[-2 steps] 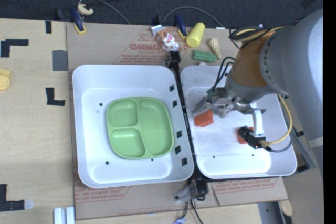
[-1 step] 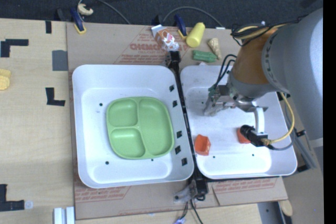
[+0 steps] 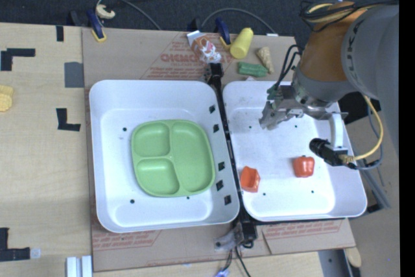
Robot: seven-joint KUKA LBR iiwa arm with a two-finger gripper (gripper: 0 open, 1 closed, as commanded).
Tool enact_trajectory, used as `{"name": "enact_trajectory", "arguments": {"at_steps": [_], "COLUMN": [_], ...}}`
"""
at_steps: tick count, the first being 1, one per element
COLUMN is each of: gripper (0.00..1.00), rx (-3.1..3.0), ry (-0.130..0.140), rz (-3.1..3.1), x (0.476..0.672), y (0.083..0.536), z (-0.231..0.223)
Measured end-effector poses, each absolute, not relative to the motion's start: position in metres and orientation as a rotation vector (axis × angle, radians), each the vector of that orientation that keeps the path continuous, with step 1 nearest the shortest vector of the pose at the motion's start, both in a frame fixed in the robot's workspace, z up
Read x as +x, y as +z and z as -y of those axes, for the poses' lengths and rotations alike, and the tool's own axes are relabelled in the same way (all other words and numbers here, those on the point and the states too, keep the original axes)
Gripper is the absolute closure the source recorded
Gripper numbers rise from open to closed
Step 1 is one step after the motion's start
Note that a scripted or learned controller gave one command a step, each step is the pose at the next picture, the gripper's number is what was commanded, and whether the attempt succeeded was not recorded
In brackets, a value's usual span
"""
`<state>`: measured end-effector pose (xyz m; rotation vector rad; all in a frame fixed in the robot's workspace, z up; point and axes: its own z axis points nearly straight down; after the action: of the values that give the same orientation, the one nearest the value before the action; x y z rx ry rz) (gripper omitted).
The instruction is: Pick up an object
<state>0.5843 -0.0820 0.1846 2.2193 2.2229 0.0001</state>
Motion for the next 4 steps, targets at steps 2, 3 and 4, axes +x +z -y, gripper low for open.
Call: {"name": "enact_trajectory", "arguments": {"at_steps": [2, 3, 4], "gripper": [0.0, 0.0, 1.0], "rx": [2.223, 2.221, 2.217], "ry": [-0.004, 0.0, 0.002], "rz": [-2.221, -2.22, -2.217], "x": [0.56, 0.516, 0.518], "y": [0.145, 0.086, 0.097], "z": [0.158, 0.21, 0.21]}}
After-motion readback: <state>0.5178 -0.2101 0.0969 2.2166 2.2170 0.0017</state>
